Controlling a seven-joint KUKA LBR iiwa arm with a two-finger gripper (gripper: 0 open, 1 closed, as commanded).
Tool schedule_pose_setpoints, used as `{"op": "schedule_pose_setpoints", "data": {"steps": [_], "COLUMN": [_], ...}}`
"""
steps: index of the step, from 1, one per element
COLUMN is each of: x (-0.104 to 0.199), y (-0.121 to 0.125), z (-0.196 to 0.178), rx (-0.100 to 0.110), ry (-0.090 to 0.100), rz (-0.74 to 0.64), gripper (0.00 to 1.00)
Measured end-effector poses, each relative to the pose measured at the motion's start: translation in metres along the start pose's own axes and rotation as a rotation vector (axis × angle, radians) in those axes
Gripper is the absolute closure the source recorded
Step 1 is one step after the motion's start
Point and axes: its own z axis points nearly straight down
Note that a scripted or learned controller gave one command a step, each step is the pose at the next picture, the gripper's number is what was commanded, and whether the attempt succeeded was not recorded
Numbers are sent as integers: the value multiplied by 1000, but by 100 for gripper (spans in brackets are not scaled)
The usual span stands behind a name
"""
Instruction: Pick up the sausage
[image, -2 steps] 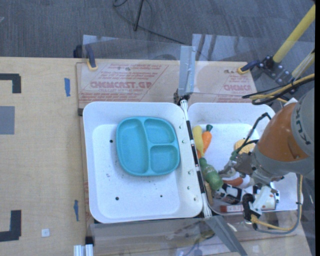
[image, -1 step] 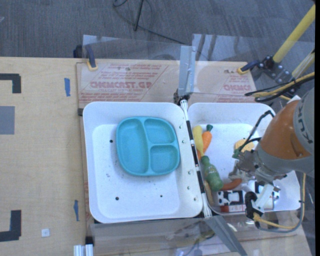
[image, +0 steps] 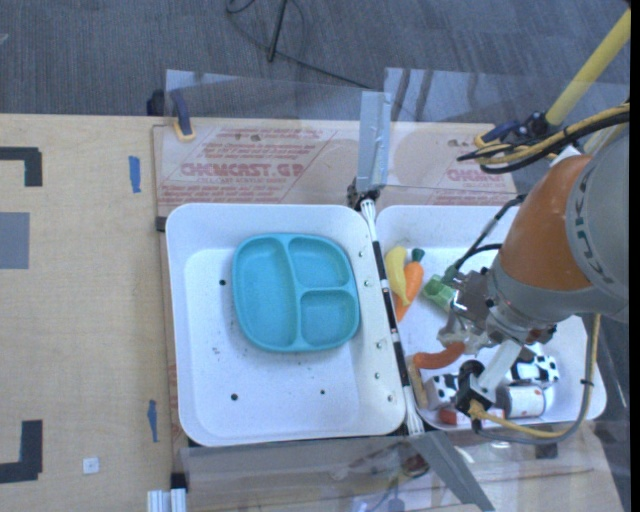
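Bench (image: 80, 330): pale wood | left bin (image: 195, 400) and right bin (image: 430, 220) sat side by side | printed board (image: 250, 165) lay under far edges

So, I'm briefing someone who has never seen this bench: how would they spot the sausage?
Go to the right white bin, the one without the teal plate. Along its left side, below the banana and carrot, lies the sausage. It is the reddish-orange curved piece, darker than the carrot and without its green top.

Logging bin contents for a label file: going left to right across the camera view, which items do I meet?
In order: teal divided plate → banana → sausage → black-and-white spotted toy.
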Motion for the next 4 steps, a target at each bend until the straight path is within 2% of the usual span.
{"op": "schedule_pose_setpoints", "data": {"steps": [1, 2, 3, 4], "x": [0, -27, -6, -26], "y": [0, 64, 78, 85], "z": [0, 57, -8, 94], "rx": [0, -2, -1, -10], "ry": [0, 0, 0, 6], "rz": [0, -15, 45, 48], "gripper": [0, 0, 0, 0]}}
